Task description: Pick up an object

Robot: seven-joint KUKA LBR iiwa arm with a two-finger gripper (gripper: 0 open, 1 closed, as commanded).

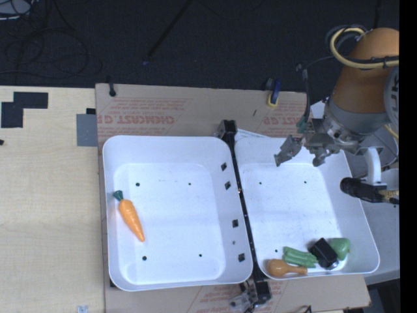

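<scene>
Approach step: gripper is hanging spread and empty over the right bin's far edge. Apparent target, the toy cluster, is lying at the near edge; descent needed.

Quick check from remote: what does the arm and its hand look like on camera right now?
The arm is grey with a broad orange band above the wrist, and a yellow cable loops over its top. The hand is dark grey metal with two fingers, hung beneath a grey wrist block.
</scene>
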